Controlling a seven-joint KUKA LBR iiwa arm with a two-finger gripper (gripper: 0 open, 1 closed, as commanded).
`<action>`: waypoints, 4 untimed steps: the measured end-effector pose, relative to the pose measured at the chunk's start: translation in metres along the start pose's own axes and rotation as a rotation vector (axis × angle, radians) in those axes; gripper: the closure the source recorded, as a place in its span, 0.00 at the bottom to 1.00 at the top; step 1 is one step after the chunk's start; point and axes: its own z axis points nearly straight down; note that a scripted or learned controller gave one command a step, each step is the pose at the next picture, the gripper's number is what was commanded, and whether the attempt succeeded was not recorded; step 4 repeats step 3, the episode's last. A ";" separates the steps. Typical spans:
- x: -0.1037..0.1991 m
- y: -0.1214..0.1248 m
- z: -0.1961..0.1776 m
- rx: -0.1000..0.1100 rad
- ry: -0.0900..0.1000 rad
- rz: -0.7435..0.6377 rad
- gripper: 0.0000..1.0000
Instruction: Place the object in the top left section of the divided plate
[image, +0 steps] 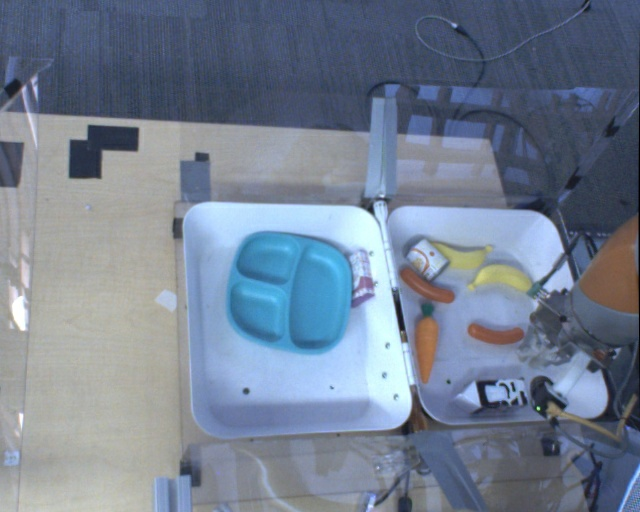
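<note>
The blue divided plate (290, 292) lies in the left bin (215, 390), and nothing rests in its sections. My gripper (553, 340) hangs over the right edge of the right bin (545, 230), below the arm's orange band (612, 275). It is just right of a red sausage (496, 334). Other toy food lies in this bin: a second sausage (427, 285), a carrot (427, 343), two yellow bananas (503, 277) and a small can (427, 257).
A small purple and white packet (361, 277) lies against the plate's right rim in the left bin. A black and white object (500, 393) sits at the right bin's front edge. A ridge (395, 300) divides the two bins.
</note>
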 end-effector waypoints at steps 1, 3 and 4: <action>-0.002 0.002 0.000 0.000 -0.001 -0.073 1.00; -0.003 0.002 0.000 -0.002 -0.004 -0.158 1.00; -0.003 0.002 0.000 -0.002 -0.004 -0.158 1.00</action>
